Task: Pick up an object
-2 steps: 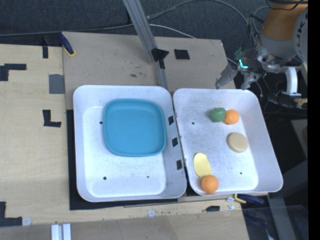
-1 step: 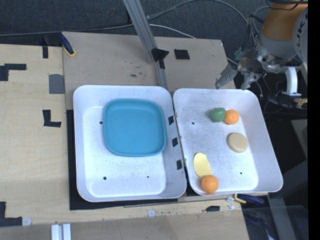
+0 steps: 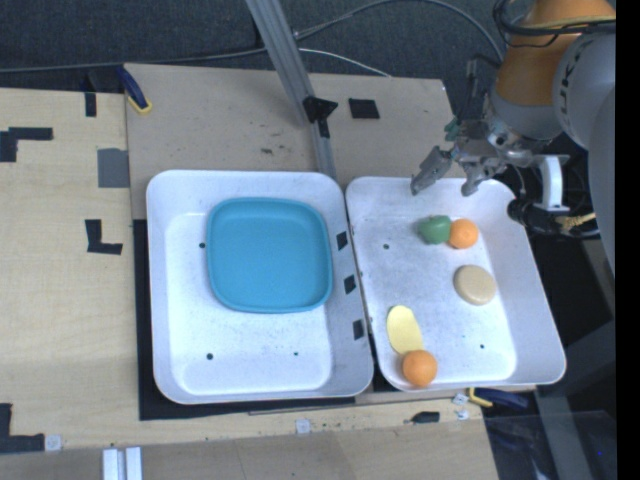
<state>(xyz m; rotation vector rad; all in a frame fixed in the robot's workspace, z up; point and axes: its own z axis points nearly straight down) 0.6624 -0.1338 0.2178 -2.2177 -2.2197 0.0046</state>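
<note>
Two spread fingers of the empty hand (image 3: 445, 181) hover above the green ball (image 3: 434, 230).

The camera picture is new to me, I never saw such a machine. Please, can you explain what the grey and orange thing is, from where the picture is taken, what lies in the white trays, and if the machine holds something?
The grey and orange thing at the right is a robot arm. At its end sits a pincer with two fingers, spread open above the far edge of the right bin. Nothing is between the fingers, so it holds nothing.

One fixed camera above the bench takes the picture, looking down at a slant.

Two shallow white bins stand side by side. The left bin holds a blue square plate. The right bin holds five small things: a green piece touching an orange ball, a beige oval piece, a yellow piece, and right by it a second orange ball at the near edge.

The machine's job is to pick up one of them.
</note>
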